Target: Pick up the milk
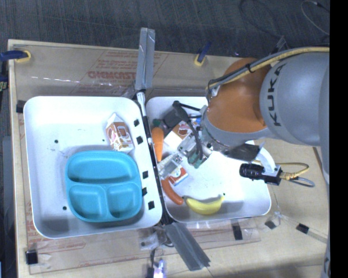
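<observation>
Pincer (175, 165): low in right bin (252, 204), finger gap cannot be told.
Milk (119, 135): carton well left of pincer, in left bin (40, 155), just above blue tray (104, 185).
Carrot (157, 143): just above-left of pincer.
Banana (205, 204): below-right of pincer.

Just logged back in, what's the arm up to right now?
The arm is reaching into the right bin, with its gripper low near that bin's left wall, next to a carrot and above a hot dog and a banana. The milk carton sits in the left bin, just above a blue divided tray, with the gripper apart from it. So the milk is not yet picked up.
</observation>
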`<state>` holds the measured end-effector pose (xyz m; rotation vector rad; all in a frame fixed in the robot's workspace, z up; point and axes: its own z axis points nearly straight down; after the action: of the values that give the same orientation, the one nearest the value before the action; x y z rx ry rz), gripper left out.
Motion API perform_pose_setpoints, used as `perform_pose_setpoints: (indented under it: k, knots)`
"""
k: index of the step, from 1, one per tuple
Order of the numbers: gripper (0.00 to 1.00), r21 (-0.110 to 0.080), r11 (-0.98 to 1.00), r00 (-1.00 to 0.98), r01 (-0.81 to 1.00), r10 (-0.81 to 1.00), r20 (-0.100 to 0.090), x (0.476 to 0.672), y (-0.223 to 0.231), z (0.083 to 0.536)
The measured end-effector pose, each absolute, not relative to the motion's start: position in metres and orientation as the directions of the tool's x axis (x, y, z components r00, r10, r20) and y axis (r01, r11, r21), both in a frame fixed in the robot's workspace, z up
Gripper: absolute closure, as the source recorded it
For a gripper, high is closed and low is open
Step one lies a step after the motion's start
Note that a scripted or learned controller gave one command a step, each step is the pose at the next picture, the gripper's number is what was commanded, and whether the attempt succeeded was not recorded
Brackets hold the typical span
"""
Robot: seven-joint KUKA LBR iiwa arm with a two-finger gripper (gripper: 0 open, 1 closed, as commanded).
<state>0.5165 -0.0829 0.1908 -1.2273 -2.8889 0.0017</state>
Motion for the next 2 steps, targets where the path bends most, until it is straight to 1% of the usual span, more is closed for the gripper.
perform_pose_setpoints:
  k: [1, 2]
  knots:
    - [0.00, -0.002, 0.841, -0.841, 0.542, 0.542, 0.003, 0.477, -0.107, 0.179]
    - [0.00, 0.000, 0.872, -0.872, 0.489, 0.489, -0.004, 0.589, -0.169, 0.285]
